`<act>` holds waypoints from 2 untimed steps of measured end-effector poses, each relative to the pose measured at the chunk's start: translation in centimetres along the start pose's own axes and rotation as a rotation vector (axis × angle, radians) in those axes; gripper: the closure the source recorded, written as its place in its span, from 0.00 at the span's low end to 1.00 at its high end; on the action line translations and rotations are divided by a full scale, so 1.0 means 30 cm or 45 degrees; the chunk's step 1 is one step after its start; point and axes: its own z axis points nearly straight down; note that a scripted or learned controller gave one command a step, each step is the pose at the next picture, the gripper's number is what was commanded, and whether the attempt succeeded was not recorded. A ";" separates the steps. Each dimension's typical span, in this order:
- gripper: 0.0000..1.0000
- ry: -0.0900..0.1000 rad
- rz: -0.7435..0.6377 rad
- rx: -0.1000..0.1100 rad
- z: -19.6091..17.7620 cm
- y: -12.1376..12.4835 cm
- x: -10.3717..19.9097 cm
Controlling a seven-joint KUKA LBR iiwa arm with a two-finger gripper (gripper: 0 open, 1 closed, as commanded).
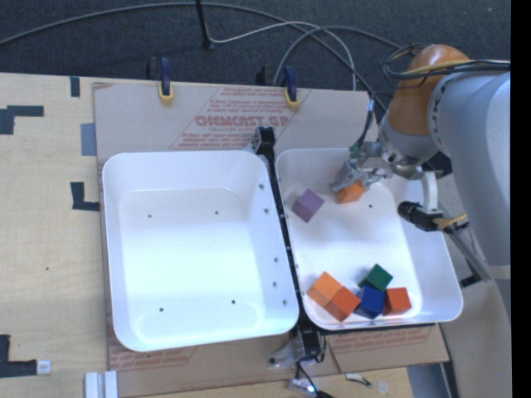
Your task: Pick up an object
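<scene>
One orange block (351, 192) we see pinched in the end effector (355, 181) near the right bin's (431, 305) far edge

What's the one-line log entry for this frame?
pincer: right bin, far end | at orange block | grasp: unclear | purple block: loose

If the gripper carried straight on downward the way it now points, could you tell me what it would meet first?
Most likely the small orange block right at the gripper tips, in the right bin; depth is hard to judge.
</scene>
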 end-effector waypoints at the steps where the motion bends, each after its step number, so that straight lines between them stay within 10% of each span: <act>1: 1.00 0.001 0.030 -0.007 -0.294 0.003 0.236; 2: 1.00 0.003 0.030 -0.017 -0.870 -0.149 0.469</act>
